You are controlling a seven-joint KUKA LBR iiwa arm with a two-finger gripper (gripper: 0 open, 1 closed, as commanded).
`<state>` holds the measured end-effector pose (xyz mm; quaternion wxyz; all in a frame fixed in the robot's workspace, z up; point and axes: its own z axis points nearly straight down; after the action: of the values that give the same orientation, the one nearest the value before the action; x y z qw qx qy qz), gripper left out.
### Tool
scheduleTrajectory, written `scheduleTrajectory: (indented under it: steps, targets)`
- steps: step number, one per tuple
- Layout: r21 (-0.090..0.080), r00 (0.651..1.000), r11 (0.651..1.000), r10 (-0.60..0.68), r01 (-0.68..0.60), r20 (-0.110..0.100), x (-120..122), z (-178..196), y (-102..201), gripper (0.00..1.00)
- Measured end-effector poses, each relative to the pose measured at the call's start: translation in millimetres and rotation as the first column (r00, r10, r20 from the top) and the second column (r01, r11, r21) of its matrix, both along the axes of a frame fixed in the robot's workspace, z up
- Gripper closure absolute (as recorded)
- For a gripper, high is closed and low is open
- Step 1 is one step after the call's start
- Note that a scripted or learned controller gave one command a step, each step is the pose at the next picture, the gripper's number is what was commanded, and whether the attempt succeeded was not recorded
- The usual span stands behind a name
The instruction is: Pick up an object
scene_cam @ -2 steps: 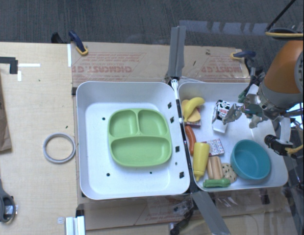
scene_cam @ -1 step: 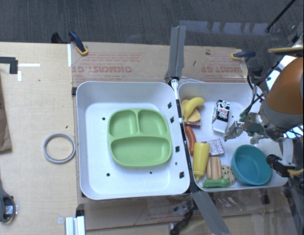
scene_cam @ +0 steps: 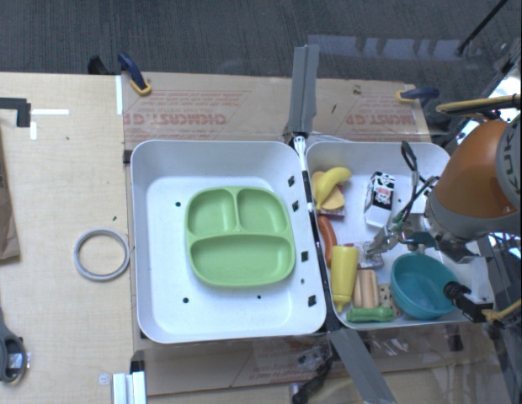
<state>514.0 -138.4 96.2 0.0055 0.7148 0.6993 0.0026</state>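
- One gripper [scene_cam: 380, 249], low in the right bin [scene_cam: 429, 154], near its middle; whether its jaws are spread or closed cannot be told from this view, and nothing is seen held between them.
- One yellow cylinder [scene_cam: 343, 274], upright-lying just left of and slightly below the gripper, long axis running toward the bin's near edge; judged the closest candidate for a pick.
- One hot-dog toy [scene_cam: 367, 289], beside the cylinder, directly below the gripper.
- One teal bowl [scene_cam: 421, 284], just right of and below the gripper.
- One white carton [scene_cam: 380, 197], above the gripper.
- One banana [scene_cam: 330, 181], up-left, by the dividing wall.
- One green item [scene_cam: 370, 314], at the near edge.
- One green divided plate [scene_cam: 240, 236], in the left bin [scene_cam: 151, 251], well apart.
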Motion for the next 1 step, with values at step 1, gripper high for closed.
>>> scheduleTrajectory:
  steps: [1]
  targets:
    - [0.001,0.999,0.999,0.036,-0.036,0.000,-32.8,-0.2,-14.6,0.00]
